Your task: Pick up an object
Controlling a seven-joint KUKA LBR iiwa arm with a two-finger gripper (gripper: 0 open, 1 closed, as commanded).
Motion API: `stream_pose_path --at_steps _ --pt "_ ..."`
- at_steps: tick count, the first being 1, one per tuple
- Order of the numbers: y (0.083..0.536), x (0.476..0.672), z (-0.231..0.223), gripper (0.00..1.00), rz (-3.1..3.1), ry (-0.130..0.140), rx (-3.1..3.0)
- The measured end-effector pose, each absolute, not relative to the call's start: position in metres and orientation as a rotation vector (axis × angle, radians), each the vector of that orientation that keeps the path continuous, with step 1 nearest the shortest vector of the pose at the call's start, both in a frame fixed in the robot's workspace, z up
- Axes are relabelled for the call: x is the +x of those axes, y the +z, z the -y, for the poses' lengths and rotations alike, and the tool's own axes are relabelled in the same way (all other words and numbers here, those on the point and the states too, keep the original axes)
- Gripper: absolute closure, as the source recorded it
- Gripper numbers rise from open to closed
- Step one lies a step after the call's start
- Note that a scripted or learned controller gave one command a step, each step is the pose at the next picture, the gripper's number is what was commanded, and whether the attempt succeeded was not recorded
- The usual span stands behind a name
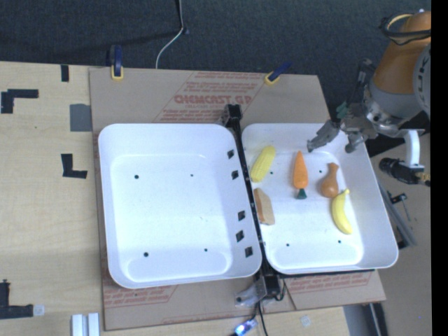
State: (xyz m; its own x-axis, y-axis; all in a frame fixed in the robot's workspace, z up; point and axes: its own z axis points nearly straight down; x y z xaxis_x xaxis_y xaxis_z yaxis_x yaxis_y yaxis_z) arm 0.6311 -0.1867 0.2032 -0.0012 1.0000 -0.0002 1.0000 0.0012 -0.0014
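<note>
The claw (338, 138) hangs over the far right corner of the right bin (378, 257), fingers spread and pinching nothing. Below it lie a corn cob (263, 163), a carrot (299, 173), a brown drumstick-shaped piece (329, 181), a banana (341, 213) and a tan bread-like piece (264, 207). The left bin (112, 187) sits alongside on the bench.

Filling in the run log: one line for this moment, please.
tool: open, above right bin's far edge, holding nothing | right bin: corn cob, carrot, banana | pick: not yet done
</note>
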Motion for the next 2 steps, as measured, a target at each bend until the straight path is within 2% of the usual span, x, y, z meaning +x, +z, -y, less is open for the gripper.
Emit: stream_pose_path --at_steps 1,2 --pt "0.098 0.624 0.157 0.00 2.219 0.008 -2.212" --pt "0.114 0.626 0.158 1.00 2.223 0.002 -2.216"
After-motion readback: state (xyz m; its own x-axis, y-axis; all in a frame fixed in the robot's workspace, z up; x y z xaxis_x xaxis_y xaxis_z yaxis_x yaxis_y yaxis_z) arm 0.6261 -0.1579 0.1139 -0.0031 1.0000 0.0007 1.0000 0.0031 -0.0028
